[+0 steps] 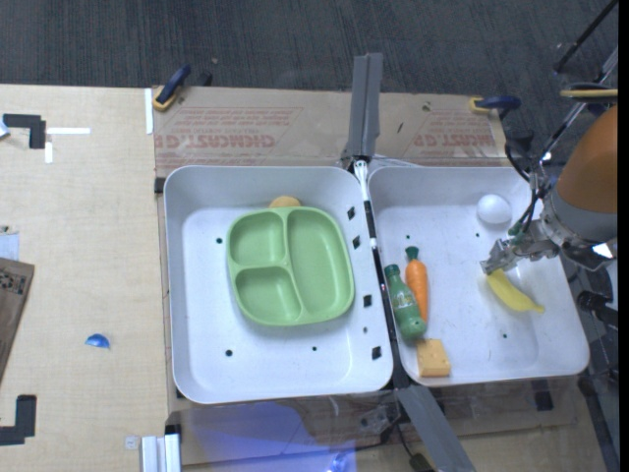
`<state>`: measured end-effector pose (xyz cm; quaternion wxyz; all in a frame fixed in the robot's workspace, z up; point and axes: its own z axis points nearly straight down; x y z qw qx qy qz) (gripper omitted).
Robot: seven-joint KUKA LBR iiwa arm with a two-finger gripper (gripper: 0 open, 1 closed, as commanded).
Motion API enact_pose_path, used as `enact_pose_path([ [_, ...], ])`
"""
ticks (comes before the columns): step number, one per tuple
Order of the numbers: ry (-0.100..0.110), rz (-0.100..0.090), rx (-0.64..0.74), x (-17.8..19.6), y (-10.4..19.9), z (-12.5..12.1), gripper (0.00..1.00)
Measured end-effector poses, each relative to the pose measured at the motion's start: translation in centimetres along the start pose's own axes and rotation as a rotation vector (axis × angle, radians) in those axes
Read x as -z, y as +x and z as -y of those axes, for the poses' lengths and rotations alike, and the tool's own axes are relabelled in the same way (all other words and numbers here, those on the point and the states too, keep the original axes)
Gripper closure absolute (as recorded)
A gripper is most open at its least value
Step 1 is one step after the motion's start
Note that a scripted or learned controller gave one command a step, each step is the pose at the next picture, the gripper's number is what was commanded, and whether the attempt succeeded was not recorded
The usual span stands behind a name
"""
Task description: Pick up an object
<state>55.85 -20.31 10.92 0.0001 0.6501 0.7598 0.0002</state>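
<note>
We see the gripper (499, 260) low in the right bin (550, 362), near its right side, w/ the grey arm (580, 219) coming in from the right edge. Its tip sits just above the upper-left end of a yellow banana (515, 293), touching or nearly so; we can't tell which. Whether it's spread or closed, we can't tell either, too small and blurred, and nothing is visibly between the tips.

The banana lies flat on the bin floor, slanting down to the right. Up-left of the gripper, near the back wall, there's a white ball (492, 208), apart from it. Over on the bin's left side, approx. against the divider wall, we see an orange carrot (418, 283) w/ a green top, lying lengthwise just beside a green bottle (404, 305); the two look to be touching. Just below them, at the front-left corner, a tan sponge-like block (433, 358).

In the left bin (187, 362), a green three-compartment plate (291, 265) rests approx. in the middle, w/ a small yellowish thing (285, 203) peeking out behind its far rim. Both bins sit on a bench (79, 264) of pale wood.
</note>
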Motion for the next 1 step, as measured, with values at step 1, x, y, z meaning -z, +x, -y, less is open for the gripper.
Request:
enact_pose_path([
  [1, 0.002, 0.001, -0.194, 9.92, 6.17, -2.24, 1.0],
])
